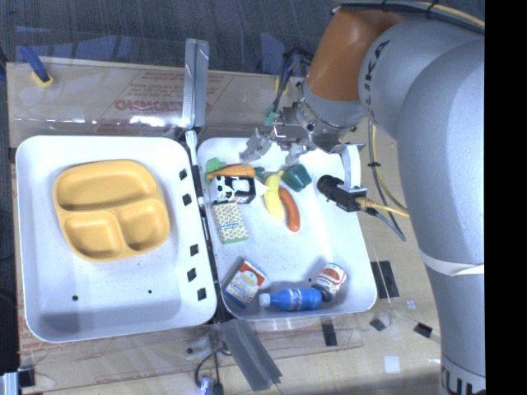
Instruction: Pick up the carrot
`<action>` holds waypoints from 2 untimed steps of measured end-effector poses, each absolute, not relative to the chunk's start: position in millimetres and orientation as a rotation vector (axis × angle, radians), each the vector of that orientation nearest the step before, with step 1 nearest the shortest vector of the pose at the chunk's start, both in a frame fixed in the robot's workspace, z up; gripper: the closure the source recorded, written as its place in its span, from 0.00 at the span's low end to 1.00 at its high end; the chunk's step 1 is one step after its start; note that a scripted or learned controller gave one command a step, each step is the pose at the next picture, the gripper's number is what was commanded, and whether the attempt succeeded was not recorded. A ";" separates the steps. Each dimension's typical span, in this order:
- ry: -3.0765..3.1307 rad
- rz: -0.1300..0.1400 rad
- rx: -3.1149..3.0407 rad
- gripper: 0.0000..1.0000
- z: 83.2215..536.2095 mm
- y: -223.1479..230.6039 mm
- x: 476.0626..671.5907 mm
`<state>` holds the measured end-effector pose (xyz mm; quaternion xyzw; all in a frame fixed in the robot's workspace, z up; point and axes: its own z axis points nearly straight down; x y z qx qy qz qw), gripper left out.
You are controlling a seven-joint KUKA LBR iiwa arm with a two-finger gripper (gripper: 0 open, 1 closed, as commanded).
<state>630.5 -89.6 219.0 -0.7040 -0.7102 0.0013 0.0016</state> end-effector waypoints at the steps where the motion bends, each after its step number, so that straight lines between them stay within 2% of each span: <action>1: -2.108 0.004 -2.325 0.00 91.7 -94.2 656.5; 2: -2.115 0.003 -2.319 1.00 103.0 -92.6 657.6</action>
